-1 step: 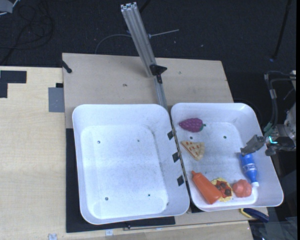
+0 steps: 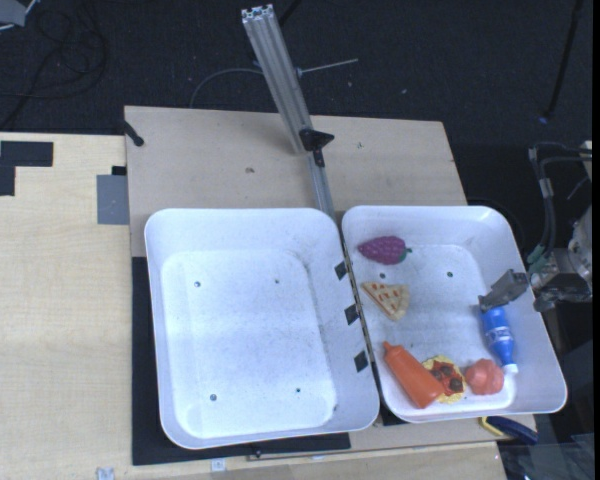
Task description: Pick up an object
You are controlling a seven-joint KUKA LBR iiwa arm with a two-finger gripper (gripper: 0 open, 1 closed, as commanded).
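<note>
hand [image 2: 510, 290]: at right bin's right rim, just above the blue bottle; grip state, cannot tell (dark, blurry)
blue bottle [image 2: 498, 336]: lying in right bin [image 2: 450, 230], near right wall
purple item [image 2: 383, 249]: upper left of right bin
waffle wedge [image 2: 387, 299]: below it
orange bottle [image 2: 412, 374]: lower left, beside red ball [image 2: 483, 376]
left bin [image 2: 180, 238]: on the counter [image 2: 60, 298]

You can't tell how the grey two-finger gripper [image 2: 507, 290] stands at the right bin's edge: its tip is dark and blurred. Most of the arm runs off the picture's right side. The small yellow-and-dark item [image 2: 446, 375] is partly covered by the orange carrot-shaped toy [image 2: 412, 374], too small to identify.
</note>
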